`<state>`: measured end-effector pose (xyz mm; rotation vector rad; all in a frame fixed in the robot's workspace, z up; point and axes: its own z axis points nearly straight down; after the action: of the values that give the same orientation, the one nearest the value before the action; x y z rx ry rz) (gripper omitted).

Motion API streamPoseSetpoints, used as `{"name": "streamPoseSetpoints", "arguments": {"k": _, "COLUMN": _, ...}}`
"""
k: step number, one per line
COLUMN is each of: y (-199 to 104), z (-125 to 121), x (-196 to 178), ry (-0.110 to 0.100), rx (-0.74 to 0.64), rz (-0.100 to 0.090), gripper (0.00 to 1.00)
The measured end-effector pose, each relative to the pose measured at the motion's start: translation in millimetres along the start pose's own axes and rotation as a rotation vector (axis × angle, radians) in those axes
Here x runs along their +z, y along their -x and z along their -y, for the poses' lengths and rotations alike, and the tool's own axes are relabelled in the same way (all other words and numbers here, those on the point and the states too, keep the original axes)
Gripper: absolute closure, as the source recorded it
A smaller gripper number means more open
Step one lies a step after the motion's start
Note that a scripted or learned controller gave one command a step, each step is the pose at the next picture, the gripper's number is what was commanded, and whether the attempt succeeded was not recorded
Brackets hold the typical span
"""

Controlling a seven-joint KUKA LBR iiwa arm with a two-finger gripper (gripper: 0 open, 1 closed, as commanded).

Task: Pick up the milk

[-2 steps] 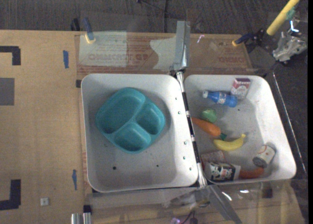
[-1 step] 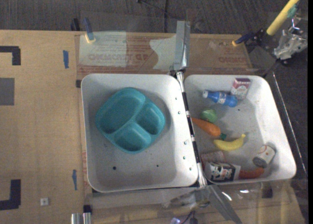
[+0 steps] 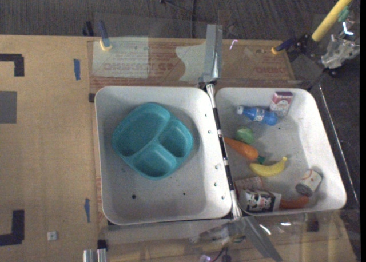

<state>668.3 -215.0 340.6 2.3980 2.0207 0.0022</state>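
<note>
The milk [image 3: 262, 201] (a cow-print carton) lies on its side in the right bin's [image 3: 297, 135] near-left corner, probably lodged there against the wall. Whether the gripper grasps anything, I cannot tell.

I see two white bins side by side on the bench. The left bin [image 3: 108, 192] holds a teal divided plate [image 3: 152, 139], lying flat toward its upper half. In the right bin [image 3: 329, 152] I make out a blue bottle [image 3: 257, 115] on its side beside a small pink-and-white box [image 3: 281, 103], a green fruit [image 3: 245, 135], a carrot [image 3: 241, 148], a banana [image 3: 269, 167] and a small can [image 3: 309, 182] near the right wall.
</note>
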Motion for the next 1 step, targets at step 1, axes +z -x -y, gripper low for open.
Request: {"name": "streamPoseSetpoints", "arguments": {"k": 1, "y": -1.2, "z": -1.2, "x": -11.6, "ry": 0.006, "rx": -0.002, "rz": 0.002, "gripper": 1.00}}
